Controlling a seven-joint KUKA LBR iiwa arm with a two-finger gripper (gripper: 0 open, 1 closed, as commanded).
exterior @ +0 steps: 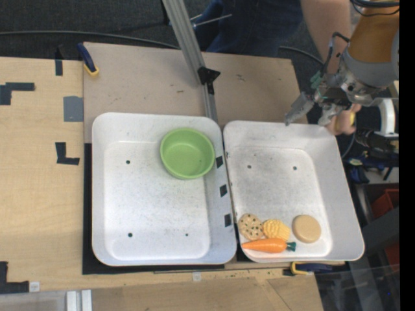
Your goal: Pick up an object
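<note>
My gripper (307, 116) hangs over the far right corner of the right bin (279, 141), its two fingers spread apart with nothing between them. At the front of that bin lie a chocolate-chip cookie (250, 226), a yellow ridged piece (276, 229), a round tan bun (307, 229) and an orange carrot (266, 245). All of these sit far from the gripper, toward the near edge. A green bowl (187, 153) stands upright at the back of the left bin (110, 193).
A small peach-coloured thing (344, 122) shows just right of the gripper, outside the bin edge; what it is I cannot tell. A slanted metal post (188, 37) rises behind the bins. Cables and gear crowd the right side.
</note>
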